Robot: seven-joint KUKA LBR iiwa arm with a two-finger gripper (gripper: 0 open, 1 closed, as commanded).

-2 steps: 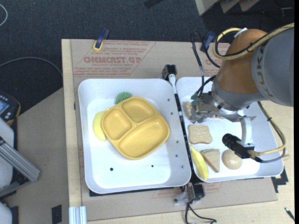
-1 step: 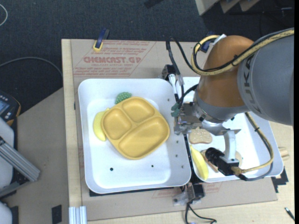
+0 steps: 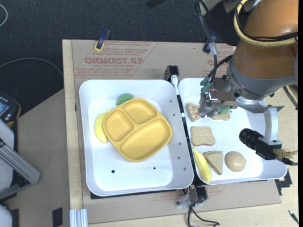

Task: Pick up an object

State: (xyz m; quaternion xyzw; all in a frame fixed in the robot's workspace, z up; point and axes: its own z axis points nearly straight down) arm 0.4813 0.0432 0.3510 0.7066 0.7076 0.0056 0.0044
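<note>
Divided plate point(image 3: 137, 134) in left bin point(image 3: 90, 141); toast point(image 3: 202, 135) in right bin point(image 3: 246, 174).

A yellow divided plate point(image 3: 137, 129) fills the left bin's point(image 3: 92, 174) centre; bare floor remains along its front edge.

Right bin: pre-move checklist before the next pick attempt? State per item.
1. End effector over the right bin, at its far left part: ok.
2. Finger state readable: cannot tell, the wrist hides it.
3. Object held: cannot tell; nothing shows between the fingers.
4. Candidates near the end effector: pale food piece just left of it, another partly under it: ok.
5. Other targets unobstructed: square cracker, bread wedge, round bun, yellow piece at the left wall: ok.
6. Left bin out of the way, with the yellow divided plate: ok.
</note>
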